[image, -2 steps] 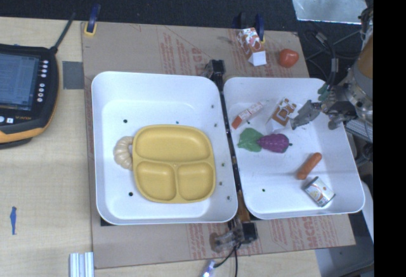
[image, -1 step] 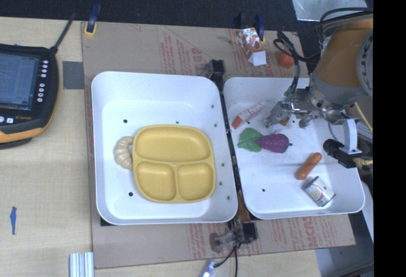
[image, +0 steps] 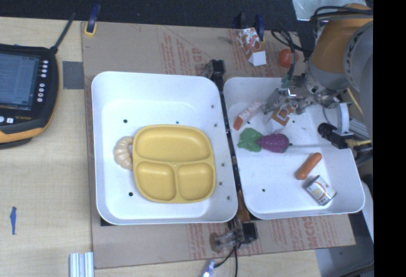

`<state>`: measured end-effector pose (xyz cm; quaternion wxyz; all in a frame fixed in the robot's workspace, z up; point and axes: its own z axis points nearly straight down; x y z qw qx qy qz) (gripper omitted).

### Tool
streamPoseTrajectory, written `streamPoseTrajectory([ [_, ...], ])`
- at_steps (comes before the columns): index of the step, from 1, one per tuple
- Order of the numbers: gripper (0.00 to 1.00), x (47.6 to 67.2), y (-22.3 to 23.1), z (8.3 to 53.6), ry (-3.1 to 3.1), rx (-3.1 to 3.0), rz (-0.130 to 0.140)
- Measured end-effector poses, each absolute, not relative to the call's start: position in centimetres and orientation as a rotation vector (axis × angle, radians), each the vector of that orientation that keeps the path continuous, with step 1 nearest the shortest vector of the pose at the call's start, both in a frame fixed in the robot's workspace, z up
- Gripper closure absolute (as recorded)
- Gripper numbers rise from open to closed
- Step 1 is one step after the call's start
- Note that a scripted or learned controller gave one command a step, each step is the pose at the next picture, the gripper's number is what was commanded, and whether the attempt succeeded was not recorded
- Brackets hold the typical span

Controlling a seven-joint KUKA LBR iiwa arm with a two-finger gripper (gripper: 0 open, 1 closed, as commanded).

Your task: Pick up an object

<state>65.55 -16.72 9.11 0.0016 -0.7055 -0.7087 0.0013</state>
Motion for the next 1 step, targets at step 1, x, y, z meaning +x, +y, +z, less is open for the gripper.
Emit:
streamPoseTrajectory([
  [1,0.0,60.92,-15.06,9.16,-2.224,-2.215,0.006],
])
